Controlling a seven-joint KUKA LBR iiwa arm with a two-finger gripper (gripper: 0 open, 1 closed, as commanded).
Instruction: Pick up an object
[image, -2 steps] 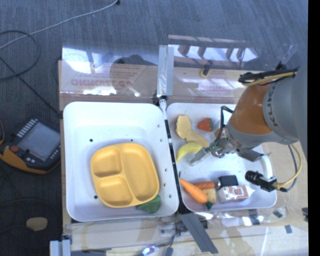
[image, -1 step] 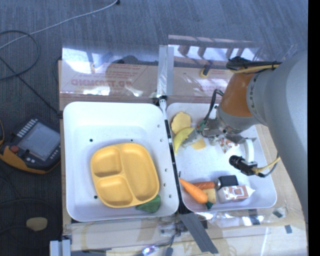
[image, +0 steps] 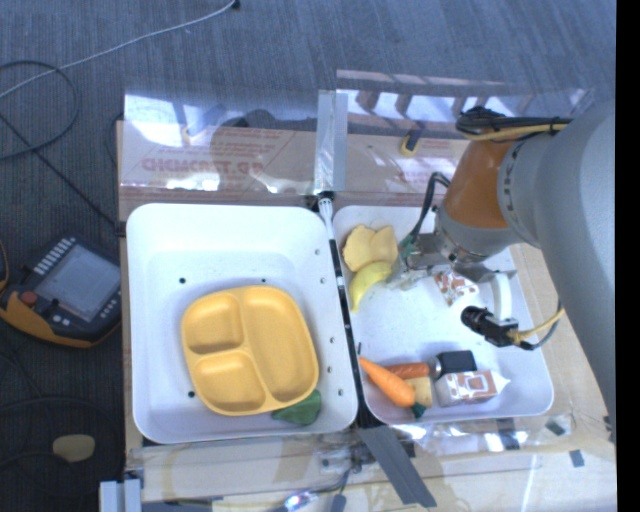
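Note:
In the right bin (image: 520, 400), my gripper (image: 411, 268) hangs low near the back left part, under the grey arm with its orange band (image: 478, 196). Its tip is just right of a yellow banana-like fruit (image: 366, 281) and a pale yellow crinkled piece (image: 368, 244). A small red-and-white packet (image: 455, 288) lies right beside the gripper. At the bin's front lie an orange carrot (image: 386, 381), a small black block (image: 456, 362) and a white-and-red carton (image: 474, 386).
The left bin (image: 160, 250) holds a yellow divided plate (image: 249, 348) with a green item (image: 298, 410) poking out from under its front edge. A handheld controller (image: 62, 291) lies on the floor left of the bench. A cable connector (image: 490, 325) hangs off the arm.

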